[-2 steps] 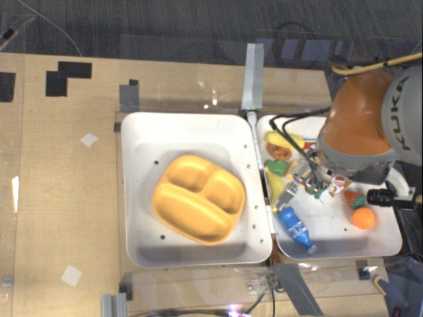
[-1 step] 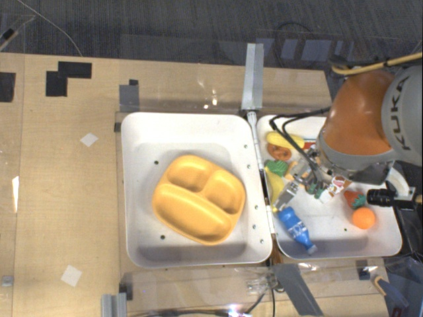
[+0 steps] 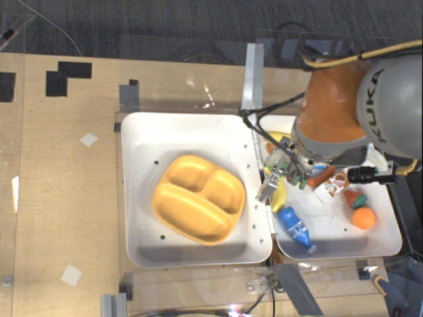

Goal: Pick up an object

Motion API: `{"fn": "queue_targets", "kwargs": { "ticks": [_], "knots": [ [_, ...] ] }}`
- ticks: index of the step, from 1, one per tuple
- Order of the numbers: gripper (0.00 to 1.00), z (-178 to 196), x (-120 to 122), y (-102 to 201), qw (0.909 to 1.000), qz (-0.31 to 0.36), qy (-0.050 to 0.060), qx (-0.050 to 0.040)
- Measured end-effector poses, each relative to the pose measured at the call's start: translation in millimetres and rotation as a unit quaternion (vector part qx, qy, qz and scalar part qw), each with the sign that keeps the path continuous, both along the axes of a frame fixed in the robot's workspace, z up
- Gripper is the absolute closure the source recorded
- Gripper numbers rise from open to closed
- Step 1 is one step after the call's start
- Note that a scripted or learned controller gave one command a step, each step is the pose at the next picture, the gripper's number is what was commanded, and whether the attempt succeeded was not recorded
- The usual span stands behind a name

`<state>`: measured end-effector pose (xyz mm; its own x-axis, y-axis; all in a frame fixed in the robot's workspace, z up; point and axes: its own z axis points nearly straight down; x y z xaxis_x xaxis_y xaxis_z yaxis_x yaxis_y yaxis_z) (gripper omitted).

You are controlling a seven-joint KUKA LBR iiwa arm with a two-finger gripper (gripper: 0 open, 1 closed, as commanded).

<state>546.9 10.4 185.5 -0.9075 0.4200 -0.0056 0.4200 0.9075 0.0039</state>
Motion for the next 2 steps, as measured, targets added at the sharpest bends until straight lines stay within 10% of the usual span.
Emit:
{"fn": "queue_targets", "kwargs": {
  "ticks": [1,2],
  "knots": [
    [0.00,21,-30,76,0.9892,-0.147,0.001,0.0015],
    [0.00,-80,-45,146,0.9643,-0.265,0.003,0.0010]
  ]
}}
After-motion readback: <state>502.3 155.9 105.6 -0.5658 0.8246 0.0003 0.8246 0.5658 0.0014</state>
